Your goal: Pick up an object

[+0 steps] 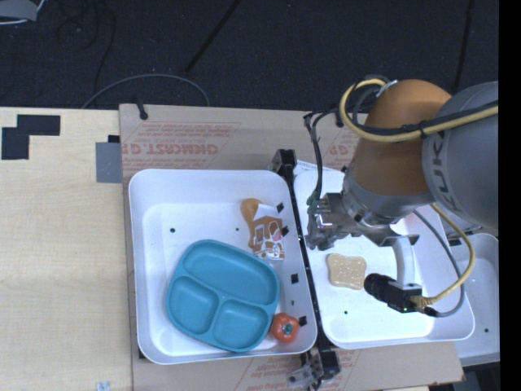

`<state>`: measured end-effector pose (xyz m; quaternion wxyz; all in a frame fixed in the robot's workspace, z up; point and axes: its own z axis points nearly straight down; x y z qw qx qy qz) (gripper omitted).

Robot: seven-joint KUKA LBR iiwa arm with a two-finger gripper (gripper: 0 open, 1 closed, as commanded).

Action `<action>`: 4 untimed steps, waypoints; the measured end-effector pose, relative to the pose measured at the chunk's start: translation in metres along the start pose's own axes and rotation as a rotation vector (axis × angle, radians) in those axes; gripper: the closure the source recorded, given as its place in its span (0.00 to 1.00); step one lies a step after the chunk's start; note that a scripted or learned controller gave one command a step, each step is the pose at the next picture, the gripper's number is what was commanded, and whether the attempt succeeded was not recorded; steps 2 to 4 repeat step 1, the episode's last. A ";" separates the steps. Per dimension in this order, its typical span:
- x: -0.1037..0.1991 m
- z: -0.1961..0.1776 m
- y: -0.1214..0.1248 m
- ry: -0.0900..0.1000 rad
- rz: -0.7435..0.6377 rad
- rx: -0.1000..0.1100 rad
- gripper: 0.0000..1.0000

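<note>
- two shallow white bins sit side by side on the table (57, 243); the left bin (155, 194) holds most of the things, the right bin (456, 328) holds one.
- in the left bin a blue divided plate (221, 293) lies flat and slightly turned, taking up the lower middle; a small red tomato (284, 327) rests just beside its lower right corner, close to the bin's wall.
- above the plate, near the wall shared by the two bins, lie a small printed packet (268, 239) and a brownish piece (251, 210) touching it; what the brownish piece is, i cannot tell.
- in the right bin a slice of toast (346, 270) lies flat on the floor, near the shared wall and apart from everything else, which makes it the easiest thing to reach from above.
- the arm reaches in from the right, its orange band and grey body hanging over the right bin; the claw (323, 225) is just above and left of the toast, close to the shared wall.
- the claw's state i cannot tell: the wrist and cables hide its tips, and nothing is seen held.
- judged from this, the pick is not yet done; the toast looks the likely target since the claw hovers nearest it.
- risk, as a guess: the toast is thin and flat, so a grip may slide off it, and the nearby wall leaves little room.
</note>
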<state>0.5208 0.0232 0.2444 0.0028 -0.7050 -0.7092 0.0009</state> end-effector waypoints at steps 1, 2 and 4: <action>0.050 0.003 -0.004 -0.001 0.001 0.001 1.00; 0.050 0.003 -0.004 -0.001 0.001 0.001 1.00; 0.050 0.003 -0.004 -0.001 0.001 0.001 1.00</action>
